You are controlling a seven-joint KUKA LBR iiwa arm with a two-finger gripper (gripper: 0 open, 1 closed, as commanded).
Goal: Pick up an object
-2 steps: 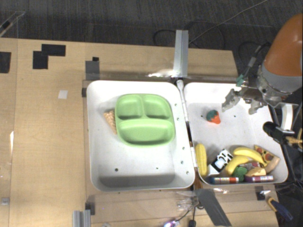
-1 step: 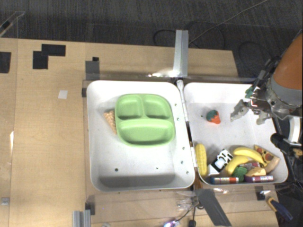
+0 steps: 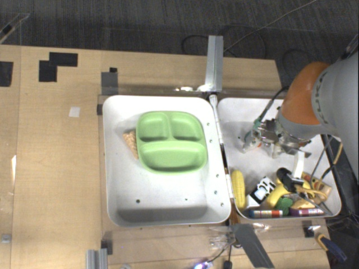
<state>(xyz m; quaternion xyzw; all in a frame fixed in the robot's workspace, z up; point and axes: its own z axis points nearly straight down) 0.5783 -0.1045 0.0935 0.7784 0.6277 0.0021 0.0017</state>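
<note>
Corn [image 3: 238, 188] at lower right looks light, stiff and graspable mid-cob; whether my gripper [image 3: 253, 138] is open I cannot tell.

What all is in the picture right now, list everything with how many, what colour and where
Bins: two, white, side by side on the bench.
Divided plate: one, green, in the left bin.
Woven item: one, tan, tucked under the plate's left edge.
Corn cob: one, yellow, right bin, by its left wall.
Small items pile: several, mixed colours, right bin's near corner.
Bench: one, light wood.
Arm: one, grey with orange band, over the right bin.
Gripper: one, low over the right bin's bare floor.
</note>
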